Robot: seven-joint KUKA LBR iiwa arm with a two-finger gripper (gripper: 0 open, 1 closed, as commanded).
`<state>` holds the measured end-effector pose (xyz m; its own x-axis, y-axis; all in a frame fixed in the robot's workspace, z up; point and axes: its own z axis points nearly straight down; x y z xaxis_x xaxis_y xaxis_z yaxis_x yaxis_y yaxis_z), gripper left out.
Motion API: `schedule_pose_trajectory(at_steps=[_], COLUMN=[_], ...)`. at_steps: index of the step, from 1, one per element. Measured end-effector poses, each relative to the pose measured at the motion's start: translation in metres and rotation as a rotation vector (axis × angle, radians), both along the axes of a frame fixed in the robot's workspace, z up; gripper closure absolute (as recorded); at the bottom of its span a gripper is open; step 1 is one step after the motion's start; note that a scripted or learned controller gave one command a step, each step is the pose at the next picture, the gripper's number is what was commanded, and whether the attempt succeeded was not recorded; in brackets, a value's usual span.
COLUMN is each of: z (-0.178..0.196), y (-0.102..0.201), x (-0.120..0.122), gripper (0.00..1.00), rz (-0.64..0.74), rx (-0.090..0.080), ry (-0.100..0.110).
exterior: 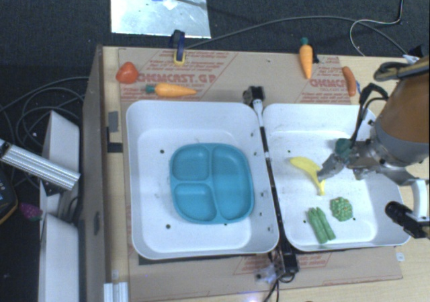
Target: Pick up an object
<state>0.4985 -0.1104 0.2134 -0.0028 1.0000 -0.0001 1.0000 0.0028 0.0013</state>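
Plate in left bin

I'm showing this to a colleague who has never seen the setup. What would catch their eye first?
Probably the blue divided plate, alone in the middle of the left bin. Next, the arm's claw in the right bin, close beside the banana, with a broccoli piece and green beans lying nearer the front edge.
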Motion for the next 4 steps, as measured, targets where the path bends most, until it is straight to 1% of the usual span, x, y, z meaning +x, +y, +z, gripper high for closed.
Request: schedule_pose_trajectory(at_steps=[1, 2, 3, 4], z=[-0.087, -0.129, -0.119, -0.028], y=[-0.02, -0.019, -0.019, 0.087], x=[0.042, 0.052, 0.053, 0.07], gripper=[0.0, 0.0, 1.0, 1.0], rz=[-0.001, -0.001, 0.0, 0.001], rx=[0.0, 0.0, 0.0, 0.001], ry=[0.003, 0.0, -0.002, -0.002])
